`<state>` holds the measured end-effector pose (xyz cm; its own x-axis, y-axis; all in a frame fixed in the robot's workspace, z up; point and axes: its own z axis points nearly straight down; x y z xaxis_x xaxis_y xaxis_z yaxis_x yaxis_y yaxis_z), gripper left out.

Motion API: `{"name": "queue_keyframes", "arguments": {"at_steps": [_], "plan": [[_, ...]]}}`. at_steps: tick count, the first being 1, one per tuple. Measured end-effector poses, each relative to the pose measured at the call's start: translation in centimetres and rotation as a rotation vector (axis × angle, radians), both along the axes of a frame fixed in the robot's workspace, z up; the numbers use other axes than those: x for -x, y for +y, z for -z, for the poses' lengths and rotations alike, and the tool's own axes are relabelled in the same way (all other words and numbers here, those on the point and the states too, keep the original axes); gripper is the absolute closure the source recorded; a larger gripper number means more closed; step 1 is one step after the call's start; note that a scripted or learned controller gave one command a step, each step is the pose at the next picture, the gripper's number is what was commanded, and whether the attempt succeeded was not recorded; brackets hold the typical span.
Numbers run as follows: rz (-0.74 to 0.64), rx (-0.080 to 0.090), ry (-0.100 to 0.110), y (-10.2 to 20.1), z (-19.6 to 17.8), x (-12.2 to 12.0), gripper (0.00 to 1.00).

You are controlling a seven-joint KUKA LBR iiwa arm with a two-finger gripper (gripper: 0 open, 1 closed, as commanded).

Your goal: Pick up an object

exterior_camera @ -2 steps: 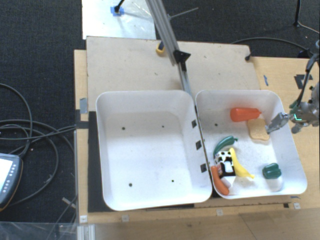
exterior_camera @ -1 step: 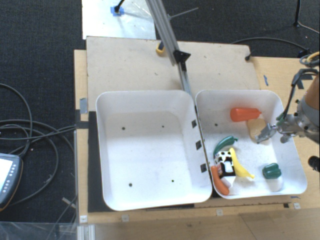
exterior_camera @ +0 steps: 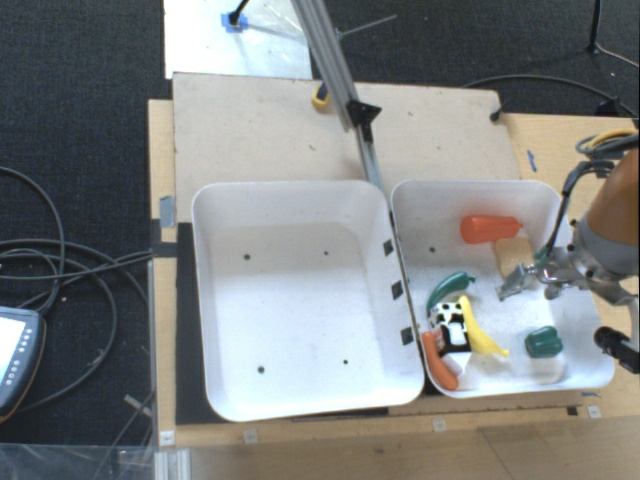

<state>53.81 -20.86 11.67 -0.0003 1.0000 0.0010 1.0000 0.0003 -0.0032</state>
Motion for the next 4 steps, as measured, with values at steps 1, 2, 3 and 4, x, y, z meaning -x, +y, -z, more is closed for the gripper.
{"name": "queue_keyframes", "arguments": {"at_steps": [1, 2, 3, 4], "plan": [[-0.001, 0.001, -0.002, 0.0, 2.7, 0.0, 0.00], [-0.001, 0.002, -0.007, 0.0, 1.5, -0.2, 1.00], [-0.006, 0.004, -0.011, 0.1, -4.0, -1.4, 1.00], [-0.005, 0.005, -0.012, -0.3, -10.5, -1.4, 1.00]]}}
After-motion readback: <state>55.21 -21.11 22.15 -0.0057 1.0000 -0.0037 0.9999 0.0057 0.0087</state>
